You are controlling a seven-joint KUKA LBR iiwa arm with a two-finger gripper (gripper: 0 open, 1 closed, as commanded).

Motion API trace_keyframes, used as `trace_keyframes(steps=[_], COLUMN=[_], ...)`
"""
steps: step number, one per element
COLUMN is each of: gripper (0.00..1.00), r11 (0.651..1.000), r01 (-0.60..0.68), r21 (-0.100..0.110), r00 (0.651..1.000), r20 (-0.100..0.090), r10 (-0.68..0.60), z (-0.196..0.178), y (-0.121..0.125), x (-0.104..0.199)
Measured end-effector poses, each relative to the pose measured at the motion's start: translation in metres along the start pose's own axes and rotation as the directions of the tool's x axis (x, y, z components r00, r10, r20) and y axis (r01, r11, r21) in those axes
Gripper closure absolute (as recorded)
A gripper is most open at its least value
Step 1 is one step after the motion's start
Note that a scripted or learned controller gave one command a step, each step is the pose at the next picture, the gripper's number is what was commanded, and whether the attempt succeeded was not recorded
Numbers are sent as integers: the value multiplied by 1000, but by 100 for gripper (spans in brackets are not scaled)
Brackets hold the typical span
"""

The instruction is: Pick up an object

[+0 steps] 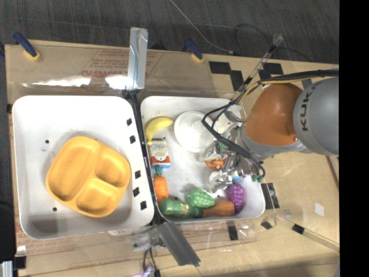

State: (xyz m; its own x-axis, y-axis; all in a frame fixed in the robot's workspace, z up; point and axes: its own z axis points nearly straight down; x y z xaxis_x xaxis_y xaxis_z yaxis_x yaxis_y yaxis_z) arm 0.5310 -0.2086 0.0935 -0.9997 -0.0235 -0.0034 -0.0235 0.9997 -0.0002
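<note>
Toy vegetables [196,203] lie along the right bin's [253,209] near edge, purple grapes [236,194] at its near right corner. I see the gripper [225,169] low over that bin's right side just above the grapes; finger state I cannot tell. Yellow tray [87,175] fills the left bin [29,120].

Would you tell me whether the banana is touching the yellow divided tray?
Apart. The camera view shows the banana in the right bin and the yellow divided tray in the left bin, with both bin walls between them.
</note>
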Motion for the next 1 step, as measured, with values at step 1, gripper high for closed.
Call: trace_keyframes(steps=[1], gripper=[0], r11=[1000], r01=[0], r21=[0], r00=[1000], r20=[0], r10=[0], z=[0], y=[0], x=[0])
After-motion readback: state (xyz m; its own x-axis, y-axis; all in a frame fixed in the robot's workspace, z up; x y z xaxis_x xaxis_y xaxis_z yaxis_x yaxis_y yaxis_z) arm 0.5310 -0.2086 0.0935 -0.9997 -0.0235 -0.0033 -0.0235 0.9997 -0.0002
